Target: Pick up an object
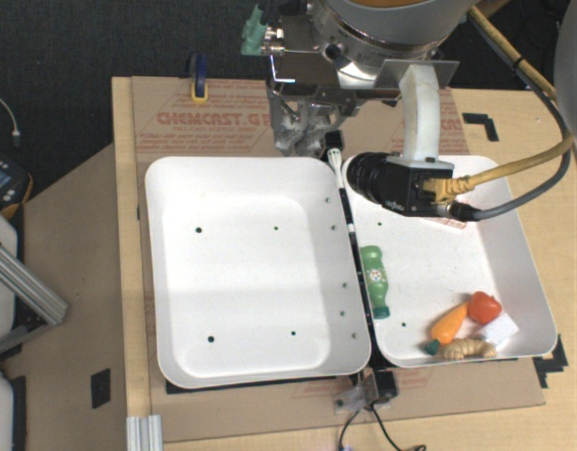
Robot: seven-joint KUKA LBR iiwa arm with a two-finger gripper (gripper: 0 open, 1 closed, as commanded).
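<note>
My gripper [309,132] hangs under the grey and orange arm, over the far rim where the two bins meet. It is well away from the objects, and I see nothing in it. All the objects lie in the right bin [429,266]. A green bottle [373,281] lies along the bin's left wall. Clustered in the near right corner are an orange carrot-shaped piece [448,324], a red piece [485,306] and a beige knobbly piece [467,349].
The left bin [241,280] sits beside the right one on a cardboard sheet [176,111]. A black wrist-mounted unit [401,186] with a yellow cable overhangs the far part of the right bin. A small white card [502,328] lies by the red piece.
</note>
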